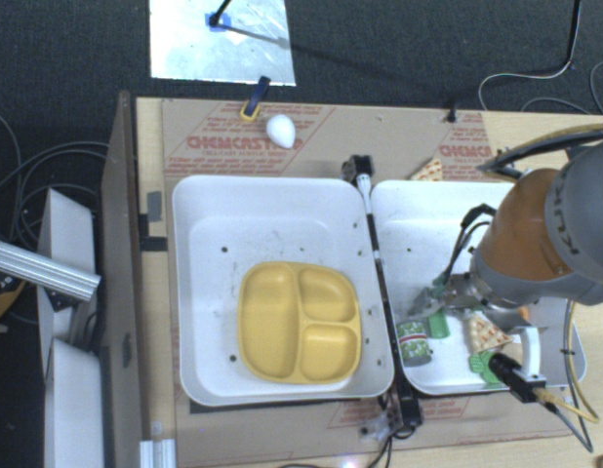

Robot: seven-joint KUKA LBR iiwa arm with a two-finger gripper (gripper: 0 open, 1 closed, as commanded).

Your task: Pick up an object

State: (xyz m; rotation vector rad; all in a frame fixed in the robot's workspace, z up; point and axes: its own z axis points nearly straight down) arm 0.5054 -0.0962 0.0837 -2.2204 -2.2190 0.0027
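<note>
Camera view. Left bin [199, 261]: one yellow divided plate [300, 322], lying flat toward the near side. Right bin [419, 227]: arm [541, 237] reaching in from the right, gripper [448, 295] low over the near left area; finger spread cannot be told, wrist blocks it. Beside the gripper: green-and-white packet [415, 342] at the near left corner, pizza slice [487, 333], green item [484, 365], possibly a toy. Far bench edge: white egg [280, 130].

I see a white egg [280, 130] on the cardboard [321, 135] behind the bins, with a blue-and-yellow clip [253, 100] just beside it. A foil sheet [220, 27] lies on the dark carpet [58, 47] beyond.
</note>
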